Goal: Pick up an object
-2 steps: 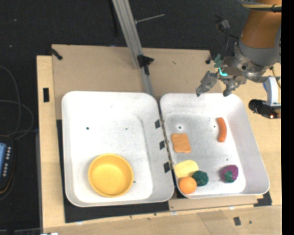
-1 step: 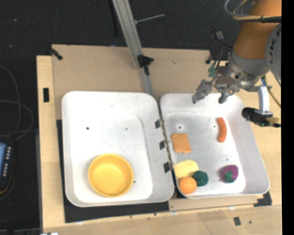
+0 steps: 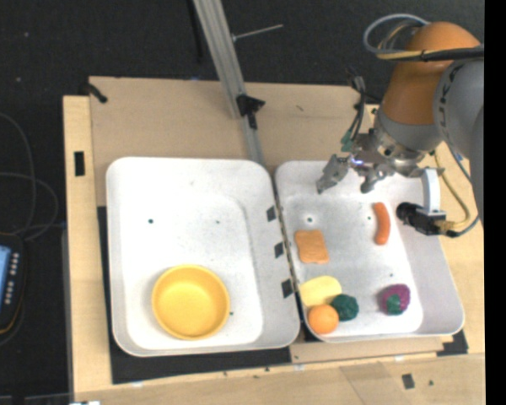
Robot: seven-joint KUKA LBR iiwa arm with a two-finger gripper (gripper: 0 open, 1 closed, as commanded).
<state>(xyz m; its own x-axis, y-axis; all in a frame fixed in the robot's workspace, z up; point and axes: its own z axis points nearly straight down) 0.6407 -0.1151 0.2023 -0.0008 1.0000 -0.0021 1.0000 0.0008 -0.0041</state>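
Note:
The right bin [image 3: 422,268] holds several small items: an orange sausage-shaped piece [image 3: 381,224], a tan square slice [image 3: 311,245], a pale yellow piece [image 3: 320,290], an orange ball [image 3: 323,319], a dark green piece [image 3: 347,307] and a purple piece [image 3: 395,299]. My gripper [image 3: 352,180] hangs over the far end of this bin, above and behind the tan slice. Its two fingers are spread open with nothing between them. The sausage-shaped piece lies just right of and nearer than the gripper.
A yellow bowl [image 3: 191,301] sits in the near part of the left bin [image 3: 152,192]. A slanted metal pole [image 3: 228,66] rises behind the bins. A black cable and connector [image 3: 417,216] hang off the wrist over the right bin's far right side.

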